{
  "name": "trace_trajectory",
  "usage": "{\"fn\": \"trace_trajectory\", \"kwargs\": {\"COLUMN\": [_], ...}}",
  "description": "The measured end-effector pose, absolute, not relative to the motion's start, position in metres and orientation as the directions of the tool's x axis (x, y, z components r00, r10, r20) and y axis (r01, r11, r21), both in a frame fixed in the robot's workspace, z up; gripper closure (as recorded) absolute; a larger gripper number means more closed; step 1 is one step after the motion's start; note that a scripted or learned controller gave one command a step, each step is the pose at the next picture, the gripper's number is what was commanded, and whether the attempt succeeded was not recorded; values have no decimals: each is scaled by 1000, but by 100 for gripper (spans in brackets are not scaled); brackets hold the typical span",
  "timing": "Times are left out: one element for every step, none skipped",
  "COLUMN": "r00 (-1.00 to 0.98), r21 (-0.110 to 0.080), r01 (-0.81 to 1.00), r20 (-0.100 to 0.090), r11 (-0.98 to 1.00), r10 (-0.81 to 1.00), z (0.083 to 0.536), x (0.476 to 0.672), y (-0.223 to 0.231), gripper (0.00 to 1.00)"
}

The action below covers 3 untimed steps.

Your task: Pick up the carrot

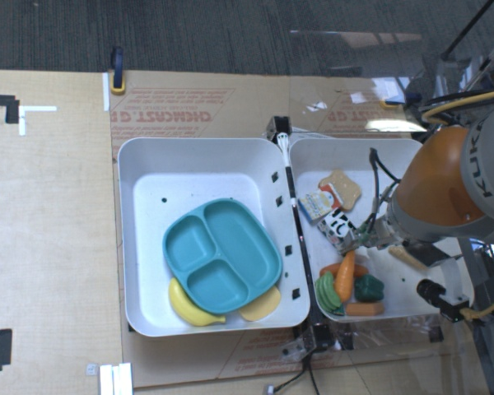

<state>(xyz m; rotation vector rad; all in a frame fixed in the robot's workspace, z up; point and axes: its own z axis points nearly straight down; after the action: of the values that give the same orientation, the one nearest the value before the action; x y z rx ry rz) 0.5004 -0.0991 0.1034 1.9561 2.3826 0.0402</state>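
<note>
Orange carrot (345,277) lies just below-left of my pincer (364,239), long axis nearly upright in view; pincer's spread I cannot tell.

A teal plate (222,256) covers most of a banana (189,306). The arm (440,183) hides the right bin's (313,151) far side; the gripper's (364,239) fingertips blur.

Two white bins (199,151) of smooth, slightly glossy plastic are seen on a matt wooden bench (45,262). A glossy teal plastic divided plate (222,255) is seen in the left bin. The carrot (344,276) and banana (191,307) appear as smooth moulded plastic. Printed brown cardboard (173,109) is seen beneath.
</note>
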Motion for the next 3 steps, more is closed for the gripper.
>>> {"fn": "trace_trajectory", "kwargs": {"r00": [-21,-17,-153], "r21": [35,37,23], "r01": [999,999,988], "r20": [-12,-13,-13], "r11": [22,18,153], "r10": [1000,1000,988], "z": [100,108,99], "x": [489,491,486], "y": [-101,-101,-97], "gripper": [100,100,100]}}
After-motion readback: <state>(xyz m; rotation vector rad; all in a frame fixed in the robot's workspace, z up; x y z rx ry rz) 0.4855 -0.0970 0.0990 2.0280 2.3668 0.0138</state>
